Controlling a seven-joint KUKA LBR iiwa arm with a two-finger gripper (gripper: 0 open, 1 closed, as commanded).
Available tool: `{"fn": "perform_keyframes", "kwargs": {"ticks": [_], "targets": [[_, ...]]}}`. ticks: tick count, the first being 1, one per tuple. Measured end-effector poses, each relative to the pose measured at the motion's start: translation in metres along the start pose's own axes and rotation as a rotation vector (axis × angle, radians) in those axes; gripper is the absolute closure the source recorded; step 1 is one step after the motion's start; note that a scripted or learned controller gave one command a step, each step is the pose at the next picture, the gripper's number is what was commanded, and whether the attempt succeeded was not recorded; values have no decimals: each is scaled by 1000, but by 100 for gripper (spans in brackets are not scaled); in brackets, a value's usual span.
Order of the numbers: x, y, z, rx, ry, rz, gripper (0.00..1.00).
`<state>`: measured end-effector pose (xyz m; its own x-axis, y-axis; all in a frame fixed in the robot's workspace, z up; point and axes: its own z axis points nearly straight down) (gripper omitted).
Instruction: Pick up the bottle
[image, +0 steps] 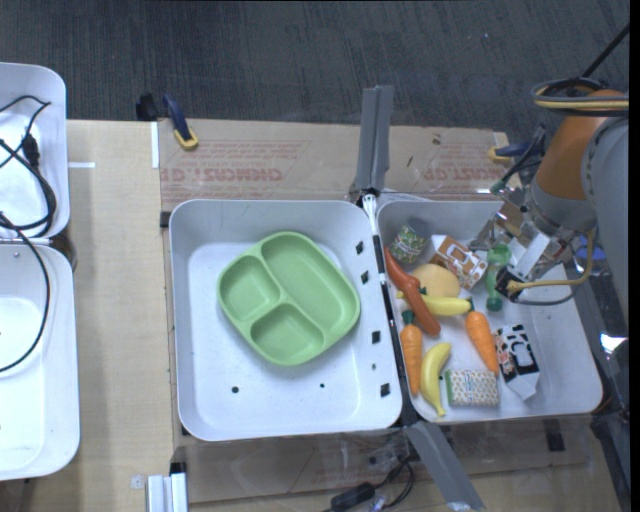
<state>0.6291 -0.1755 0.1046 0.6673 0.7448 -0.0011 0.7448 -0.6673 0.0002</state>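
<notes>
The bottle (496, 290) is small and dark green. It sits in the right bin (570, 385) near that bin's middle right, and my gripper partly covers it. My gripper (507, 268) hangs low over the bottle's upper part, reaching in from the right under the grey and orange arm (575, 150). Whether the bottle sits between the jaws is hidden by the gripper body and a looping cable.
The right bin also holds an orange snack box (458, 258), a yellow round fruit (434, 279), a red chili (412, 298), two bananas, two carrots, a sponge-like block (472, 387) and a black-and-white carton (517, 355). A green divided plate (288, 297) lies in the left bin (200, 400).
</notes>
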Motion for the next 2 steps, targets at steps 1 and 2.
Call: {"fn": "perform_keyframes", "kwargs": {"ticks": [1, 2], "targets": [[-1, 0, -8, 2, -2, 1, 100], [39, -11, -138, 1, -2, 88, 100]]}}
